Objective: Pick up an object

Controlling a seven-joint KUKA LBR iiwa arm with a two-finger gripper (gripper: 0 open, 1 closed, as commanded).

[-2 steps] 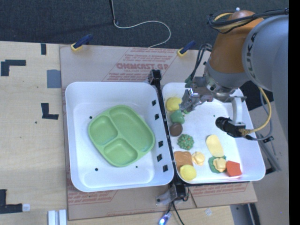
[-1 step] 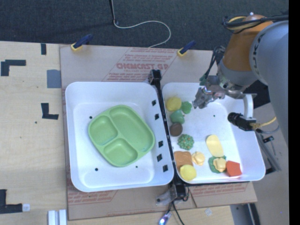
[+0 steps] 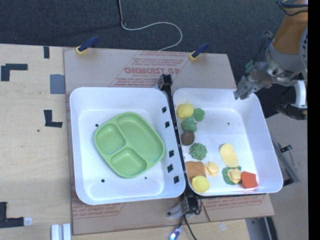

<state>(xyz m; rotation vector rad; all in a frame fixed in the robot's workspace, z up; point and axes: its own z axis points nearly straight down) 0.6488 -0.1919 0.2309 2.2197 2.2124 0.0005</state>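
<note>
My gripper [image 3: 242,92] hangs over the far right corner of the right bin [image 3: 265,134], with nothing seen between its fingers. Inside that bin lie several toy food pieces: a yellow lemon [image 3: 185,110], a green leafy piece [image 3: 198,115], a dark green piece [image 3: 189,125], a brown ball [image 3: 187,138], a broccoli head [image 3: 198,150], a brown bread piece [image 3: 195,168], a yellow ball [image 3: 200,184], a pale yellow oval [image 3: 229,155], a small yellow piece [image 3: 211,169], a green and yellow piece [image 3: 232,175] and an orange block [image 3: 249,180].
The left bin [image 3: 80,134] holds a green divided plate [image 3: 129,144]. Black clips run along the wall between the two bins [image 3: 172,134]. A white cable [image 3: 150,26] loops behind the board. The right bin's middle and far floor are bare.
</note>
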